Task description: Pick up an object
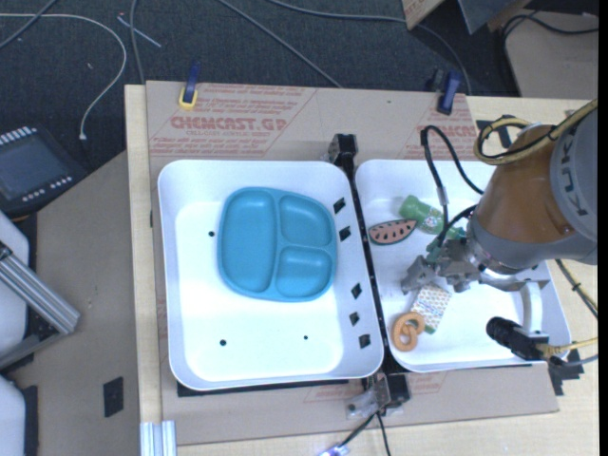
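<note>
Presently, end effector (439,272): low over right bin (389,183), just above patterned packet (432,304); spread or pressed together, cannot tell.
Nearby: orange ring (408,332) beside packet, watermelon slice (388,231), green item (418,209).
Left bin (190,283): blue divided plate (277,243).

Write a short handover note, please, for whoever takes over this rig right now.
Gripper: low over the right white bin, just above the small red-and-white patterned packet; no object is visibly held.
Things: the packet lies mid-bin, with the orange ring-shaped toy beside it nearer the front, and the watermelon-slice toy and green wrapped item farther back. The blue divided plastic plate lies in the left white bin.
Done: the approach; nothing lifted.
Left: grasp one object and raise it.
</note>
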You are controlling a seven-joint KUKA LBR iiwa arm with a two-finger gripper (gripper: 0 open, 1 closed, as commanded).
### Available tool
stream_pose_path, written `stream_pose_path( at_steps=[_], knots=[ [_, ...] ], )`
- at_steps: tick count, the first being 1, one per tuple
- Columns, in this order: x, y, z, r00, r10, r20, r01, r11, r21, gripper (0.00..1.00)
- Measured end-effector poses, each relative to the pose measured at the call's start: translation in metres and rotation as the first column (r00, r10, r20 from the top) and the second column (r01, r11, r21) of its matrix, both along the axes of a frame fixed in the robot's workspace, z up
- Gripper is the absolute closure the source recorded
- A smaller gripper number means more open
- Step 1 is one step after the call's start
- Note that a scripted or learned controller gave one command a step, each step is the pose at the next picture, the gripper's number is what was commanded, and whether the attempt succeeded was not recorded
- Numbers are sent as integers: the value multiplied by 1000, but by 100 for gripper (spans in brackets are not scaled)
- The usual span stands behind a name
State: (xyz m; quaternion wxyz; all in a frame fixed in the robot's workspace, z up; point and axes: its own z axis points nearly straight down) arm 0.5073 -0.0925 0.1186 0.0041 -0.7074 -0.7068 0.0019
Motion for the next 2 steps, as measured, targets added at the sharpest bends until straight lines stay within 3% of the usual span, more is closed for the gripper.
stream_pose_path(
  at_steps=[1, 2],
  knots=[
    [3, -1, -31, 1000, 0, 17, 0, 1000, -7, 0],
    [1, 0, -23, 1000, -1, 10, 1, 1000, -2, 100]
  ],
)
